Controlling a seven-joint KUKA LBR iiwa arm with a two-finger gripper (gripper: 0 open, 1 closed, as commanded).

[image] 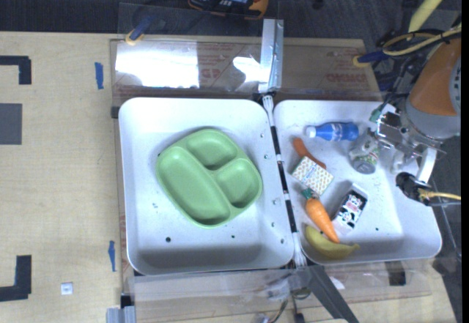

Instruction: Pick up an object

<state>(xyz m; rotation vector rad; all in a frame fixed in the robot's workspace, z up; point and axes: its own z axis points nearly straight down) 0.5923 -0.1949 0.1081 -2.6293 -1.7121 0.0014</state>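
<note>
1. Right bin [421,237] holds every candidate; the left bin [139,168] has the green divided plate [209,176]. Gripper [392,140] hangs over the right bin's far right side; you can't tell from here whether it's spread or pinched, and nothing visibly sits in it.
2. Blue bottle [333,132], lying flat at the back: probably light, stiff, slick and prone to roll. Grip across the body.
3. Banana [326,242], front edge, touching the carrot: soft, bruises. Take mid-curve.
4. Carrot [321,218]: firm, tapered. Take the thick end.
5. Patterned packet [314,175], mid-bin: flat, hard to get under.
6. Black-and-white carton [352,209]: small, boxy, likely easiest for you.
</note>
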